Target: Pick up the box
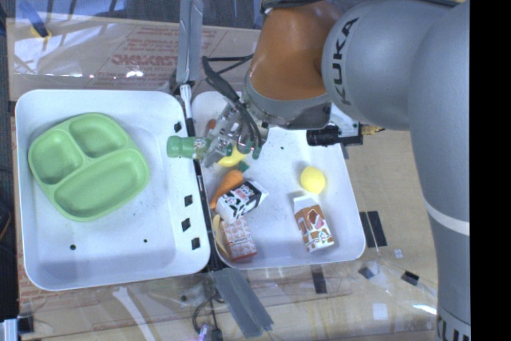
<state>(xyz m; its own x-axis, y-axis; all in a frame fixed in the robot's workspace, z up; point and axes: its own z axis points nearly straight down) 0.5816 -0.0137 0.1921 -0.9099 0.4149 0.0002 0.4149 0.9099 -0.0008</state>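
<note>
Claw point(231, 138) low over right bin's point(351, 239) far-left corner, grip state unclear.
Box point(313, 224) lies near-right, apart from claw; green plate point(88, 165) in left bin point(48, 267).

Item count, one arm with one end effector point(231, 141).

Bins: 2, a left bin point(96, 267) and a right bin point(347, 239).

Green divided plate point(88, 164): 1, well to the left of the end effector, with 3 compartments.

Green bottle point(185, 146): 1, just left of the end effector.

Yellow round fruit point(312, 180): 1, to its right and below.

Orange carrot-shaped piece point(227, 181): 1, just below it.

Cartons and boxes: 3 below the end effector, namely a black-and-white carton point(240, 201), a reddish box point(238, 239) and an orange-and-white box point(313, 224).
</note>
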